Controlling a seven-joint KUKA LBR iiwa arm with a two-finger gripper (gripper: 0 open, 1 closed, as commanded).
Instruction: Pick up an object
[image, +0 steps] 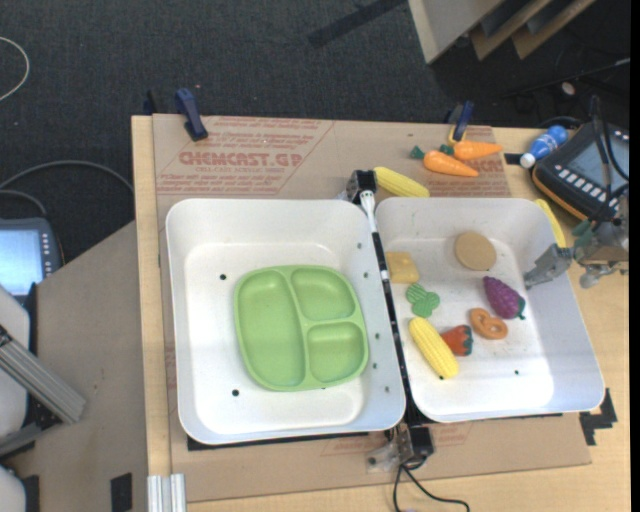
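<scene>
Six items sit in the right bin (575, 375), all left of my gripper (548, 266), which hovers at the bin's right wall. Can't tell the gripper's state from this angle. Eggplant (503, 296) is nearest, just below-left of me; cookie (476, 251) sits left, orange slice (488, 324) just past the eggplant. I'd go for the eggplant: center over its middle, close across the narrow width, avoid nudging the slice.
</scene>
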